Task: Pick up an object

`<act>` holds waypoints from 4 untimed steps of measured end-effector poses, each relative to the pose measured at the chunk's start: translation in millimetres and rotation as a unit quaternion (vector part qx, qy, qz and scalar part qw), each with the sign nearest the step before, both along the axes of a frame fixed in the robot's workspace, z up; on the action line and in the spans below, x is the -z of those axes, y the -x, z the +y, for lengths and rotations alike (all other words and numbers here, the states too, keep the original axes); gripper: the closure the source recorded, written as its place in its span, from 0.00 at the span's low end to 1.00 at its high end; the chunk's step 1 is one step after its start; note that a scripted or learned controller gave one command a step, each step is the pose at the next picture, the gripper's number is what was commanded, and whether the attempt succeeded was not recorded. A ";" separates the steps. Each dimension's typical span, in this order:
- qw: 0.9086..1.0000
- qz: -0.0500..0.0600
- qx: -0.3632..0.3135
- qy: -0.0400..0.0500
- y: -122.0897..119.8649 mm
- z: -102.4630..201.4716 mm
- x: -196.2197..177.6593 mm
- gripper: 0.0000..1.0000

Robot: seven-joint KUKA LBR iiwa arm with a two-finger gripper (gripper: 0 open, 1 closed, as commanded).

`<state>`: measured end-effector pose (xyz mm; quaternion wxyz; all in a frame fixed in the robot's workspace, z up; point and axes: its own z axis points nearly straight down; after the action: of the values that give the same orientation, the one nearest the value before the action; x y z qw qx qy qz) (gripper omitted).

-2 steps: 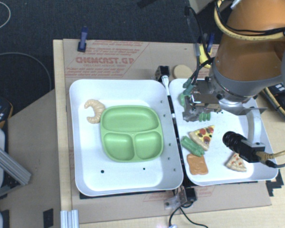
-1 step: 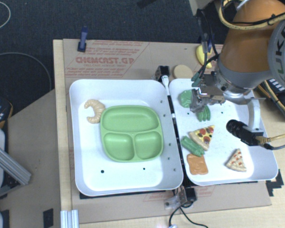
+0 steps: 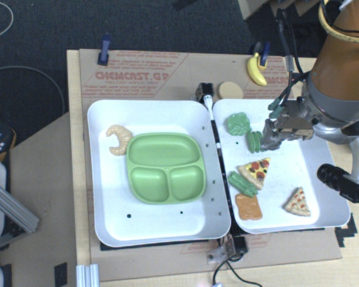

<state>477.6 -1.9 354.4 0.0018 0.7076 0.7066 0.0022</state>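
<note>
My gripper hangs low over the upper middle of the right bin, reaching in from the right. Just left of it, touching or nearly so, lies a small dark green pickle. A leafy green lettuce piece sits above that. Below the gripper lie a pizza slice with red dots, a green bean pod, a brown toast square and a second pizza slice. Nothing is visibly held.
The left bin holds a green divided plate and a tan croissant. On the bench behind the bins lie a yellow banana and a round tan disc. A black divider separates the bins.
</note>
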 end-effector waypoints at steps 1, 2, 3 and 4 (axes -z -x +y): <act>1.000 0.000 -0.006 -0.001 -1.9 92.0 -40.4 1.00; 1.000 0.001 0.004 0.001 -1.9 1.3 -43.7 1.00; 1.000 0.000 -0.001 0.001 -2.7 6.7 -53.9 1.00; 1.000 0.007 0.000 0.000 -0.8 8.1 19.2 1.00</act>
<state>478.4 6.2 335.2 -0.0032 0.7077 0.7065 -0.0034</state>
